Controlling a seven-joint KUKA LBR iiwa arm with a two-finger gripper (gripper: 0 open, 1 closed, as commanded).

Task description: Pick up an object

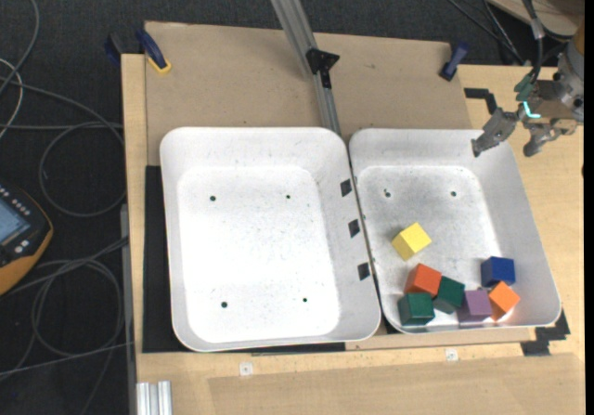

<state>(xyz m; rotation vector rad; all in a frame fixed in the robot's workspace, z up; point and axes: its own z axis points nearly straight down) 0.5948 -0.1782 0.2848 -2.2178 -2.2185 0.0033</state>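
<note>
So the right bin [520,218] has all the stuff: a yellow block [411,240] sits alone near its middle, and toward its near edge there's a cluster of an orange block [425,279], two green blocks [417,309], a purple block [476,304], a blue block [498,270] and another orange one. The hand [512,136] hangs over that bin's far right corner, fingers spread with nothing between them. The left bin [186,218] sits right beside it on the bench [232,70].

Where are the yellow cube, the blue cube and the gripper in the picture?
yellow cube [411,240], camera view, on its top face.
blue cube [498,270], camera view, on its top face.
gripper [513,136], camera view, midway between its two fingertips.
</note>
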